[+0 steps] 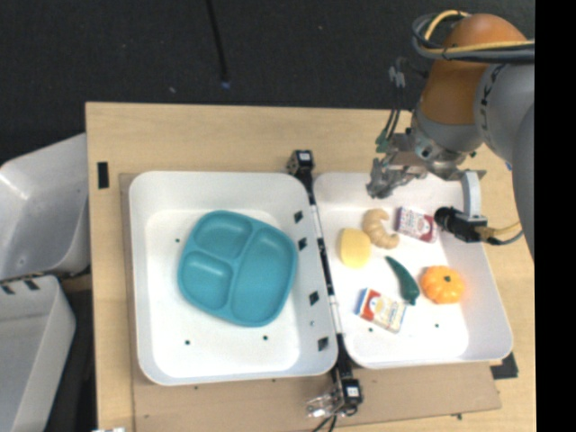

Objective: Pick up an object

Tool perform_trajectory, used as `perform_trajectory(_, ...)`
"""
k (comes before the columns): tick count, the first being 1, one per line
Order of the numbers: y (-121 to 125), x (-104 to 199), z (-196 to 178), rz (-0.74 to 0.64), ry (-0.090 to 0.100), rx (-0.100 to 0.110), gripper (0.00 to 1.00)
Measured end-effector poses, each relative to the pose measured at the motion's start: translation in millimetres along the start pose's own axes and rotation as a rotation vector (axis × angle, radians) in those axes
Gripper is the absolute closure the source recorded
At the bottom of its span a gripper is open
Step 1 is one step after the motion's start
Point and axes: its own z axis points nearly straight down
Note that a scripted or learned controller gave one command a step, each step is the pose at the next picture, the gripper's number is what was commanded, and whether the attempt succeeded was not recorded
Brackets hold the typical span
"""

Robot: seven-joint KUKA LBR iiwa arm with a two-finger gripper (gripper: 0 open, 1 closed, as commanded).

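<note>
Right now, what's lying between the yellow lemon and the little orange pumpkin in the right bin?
In the camera view, a dark green pepper lies slanted between the lemon and the pumpkin.

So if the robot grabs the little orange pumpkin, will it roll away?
Maybe a bit. The pumpkin looks round, so a nudge could probably make it roll toward the green pepper right beside it. It looks smooth and toy-like, so probably light and a little slippery for the gripper.
</note>
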Motion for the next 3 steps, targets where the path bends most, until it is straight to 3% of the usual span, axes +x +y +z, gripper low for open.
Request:
perform_trajectory(1, 1, -1, 3, 0.001, 0.000, 0.004, 1.00)
perform_trajectory(2, -11, 45, -15, -0.007, 0.003, 0.006, 1.00)
perform_trajectory(3, -22, 100, -11, -0.009, 0.003, 0.008, 1.00)
